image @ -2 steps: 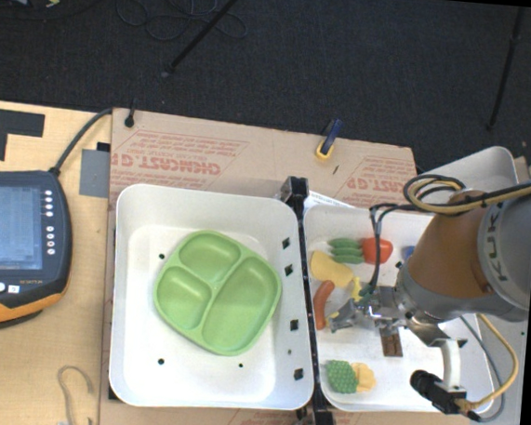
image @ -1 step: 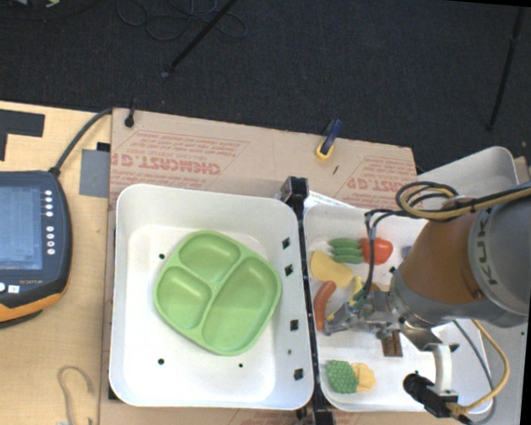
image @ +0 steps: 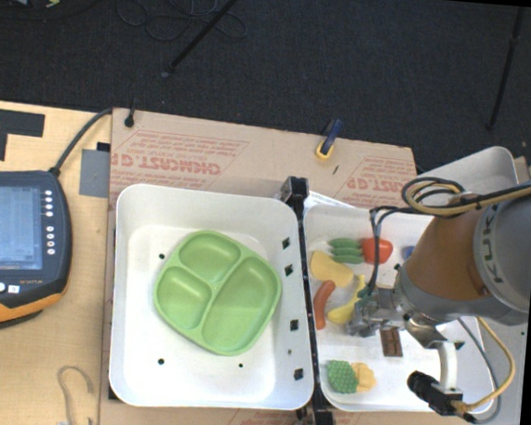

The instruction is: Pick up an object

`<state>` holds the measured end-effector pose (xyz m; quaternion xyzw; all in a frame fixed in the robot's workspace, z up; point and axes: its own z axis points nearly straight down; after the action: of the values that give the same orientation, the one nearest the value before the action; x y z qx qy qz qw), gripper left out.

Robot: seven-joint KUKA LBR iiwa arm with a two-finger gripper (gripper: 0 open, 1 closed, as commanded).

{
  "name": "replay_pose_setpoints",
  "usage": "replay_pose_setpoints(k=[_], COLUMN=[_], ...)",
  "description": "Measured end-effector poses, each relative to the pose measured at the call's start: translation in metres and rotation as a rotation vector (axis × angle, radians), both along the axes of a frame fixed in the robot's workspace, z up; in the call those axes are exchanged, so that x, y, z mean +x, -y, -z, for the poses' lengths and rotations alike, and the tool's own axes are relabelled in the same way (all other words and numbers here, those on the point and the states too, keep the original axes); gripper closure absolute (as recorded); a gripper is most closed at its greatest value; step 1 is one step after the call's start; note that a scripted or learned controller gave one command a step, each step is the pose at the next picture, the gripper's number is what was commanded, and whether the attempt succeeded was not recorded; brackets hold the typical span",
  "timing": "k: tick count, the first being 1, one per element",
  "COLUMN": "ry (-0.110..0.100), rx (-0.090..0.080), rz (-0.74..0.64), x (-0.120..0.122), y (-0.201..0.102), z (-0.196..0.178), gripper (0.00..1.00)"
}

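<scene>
Reaching down into the right-hand shallow white bin (image: 473, 390), the two-finger gripper (image: 364, 321) sits low among a cluster of small plastic toy foods, so the pick looks begun but not done: nothing is visibly lifted. Whether its jaws are apart or together I cannot tell. Closest to it lie a yellow banana-shaped piece (image: 342, 311) and an orange sausage-shaped piece (image: 326, 291), likely candidates. A red tomato-like toy (image: 379, 251), a green pepper-like toy (image: 344, 249) and a green-and-yellow corn toy (image: 347, 376) crowd around. The left-hand white bin (image: 130, 353) holds a green divided plastic plate (image: 217, 292).
</scene>
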<state>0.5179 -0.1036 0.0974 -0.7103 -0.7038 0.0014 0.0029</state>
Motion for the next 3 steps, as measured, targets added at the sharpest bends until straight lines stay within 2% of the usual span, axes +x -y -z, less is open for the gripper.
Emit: replay_pose_setpoints(k=[2, 3], ry=[0.006, 0.004], rx=[-0.002, -0.001], rz=[-0.009, -0.009], x=[-0.003, -0.003], y=[0.005, 0.007], z=[-0.123, -0.130], gripper=[1.00, 1.00])
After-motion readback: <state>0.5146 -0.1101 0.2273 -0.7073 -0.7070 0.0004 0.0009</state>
